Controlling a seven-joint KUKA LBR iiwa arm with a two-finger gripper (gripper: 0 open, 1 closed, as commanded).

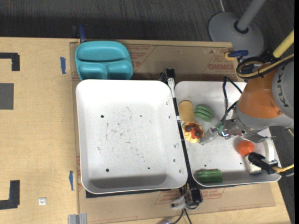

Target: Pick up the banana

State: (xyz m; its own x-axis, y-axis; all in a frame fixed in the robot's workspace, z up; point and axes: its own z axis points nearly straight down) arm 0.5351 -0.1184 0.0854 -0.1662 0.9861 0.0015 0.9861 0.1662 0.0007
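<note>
The banana (186,110) lies in the right bin (219,164) by its left wall, at about ten o'clock from the tool (210,135) and apart from it. Whether the tool is wide or narrow, I cannot tell; nothing visible sits in it.

I am seeing a teal plastic divided tray (103,59) sitting behind my left white bin (126,134), while a dark green cucumber-shaped toy (209,175) is lying in the right white bin (224,162).
</note>
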